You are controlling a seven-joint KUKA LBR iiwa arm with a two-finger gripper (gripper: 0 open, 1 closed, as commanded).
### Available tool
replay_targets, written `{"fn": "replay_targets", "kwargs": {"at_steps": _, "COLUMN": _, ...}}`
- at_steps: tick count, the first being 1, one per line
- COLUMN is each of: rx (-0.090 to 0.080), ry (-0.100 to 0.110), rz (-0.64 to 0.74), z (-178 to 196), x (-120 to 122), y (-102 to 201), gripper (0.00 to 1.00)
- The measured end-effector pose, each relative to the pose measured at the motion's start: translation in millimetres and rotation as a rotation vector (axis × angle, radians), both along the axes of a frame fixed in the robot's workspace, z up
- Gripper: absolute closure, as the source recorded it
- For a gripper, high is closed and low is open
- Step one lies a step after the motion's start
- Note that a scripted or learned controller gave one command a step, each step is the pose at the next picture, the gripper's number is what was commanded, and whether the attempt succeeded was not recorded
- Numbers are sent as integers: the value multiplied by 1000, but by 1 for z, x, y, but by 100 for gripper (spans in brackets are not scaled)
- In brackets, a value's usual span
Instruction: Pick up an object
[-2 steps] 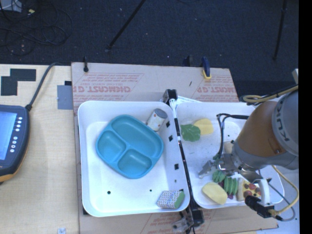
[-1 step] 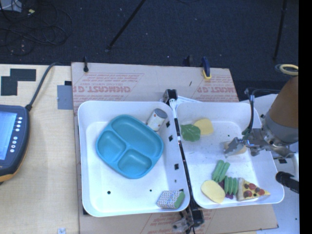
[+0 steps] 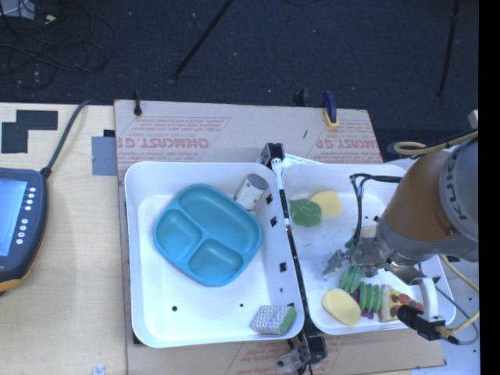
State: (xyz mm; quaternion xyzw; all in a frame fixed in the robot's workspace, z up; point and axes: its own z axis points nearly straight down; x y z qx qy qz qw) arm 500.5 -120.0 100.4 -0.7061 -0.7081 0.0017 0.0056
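In the right bin (image 3: pixel 312 283), my gripper (image 3: pixel 344 261) hangs low near the middle, reaching in from the right under the orange band (image 3: pixel 418 201). Just below it lie a bunch of green pods (image 3: pixel 366 289) and a yellow rounded piece (image 3: pixel 341 306). The gripper's tip is right at the top of the green pods; whether it touches them I cannot tell. A green lump (image 3: pixel 305 213) and a pale yellow piece (image 3: pixel 328 202) sit at the bin's far end. A small multicoloured item (image 3: pixel 400 298) lies to the right of the pods.
The left bin (image 3: pixel 148 303) holds a blue divided plate (image 3: pixel 207 234), a small grey can (image 3: pixel 251 191) at its far right corner, and a patterned block with a green piece (image 3: pixel 274 319) at the near right. A black divider rail (image 3: pixel 285 241) runs between the bins. A tablet (image 3: pixel 17 221) lies far left.
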Motion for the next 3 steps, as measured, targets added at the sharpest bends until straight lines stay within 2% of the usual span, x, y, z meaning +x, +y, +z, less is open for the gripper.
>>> {"fn": "replay_targets", "kwargs": {"at_steps": 1, "rx": -10, "ry": -15, "rz": -7, "z": 65, "x": 30, "y": -69, "gripper": 0}}
{"fn": "replay_targets", "kwargs": {"at_steps": 2, "rx": -3, "ry": -7, "rz": -1, "z": -14, "x": 10, "y": -19, "gripper": 0}}
{"fn": "replay_targets", "kwargs": {"at_steps": 3, "rx": -3, "ry": -6, "rz": -5, "z": -4, "x": -26, "y": -28, "gripper": 0}}
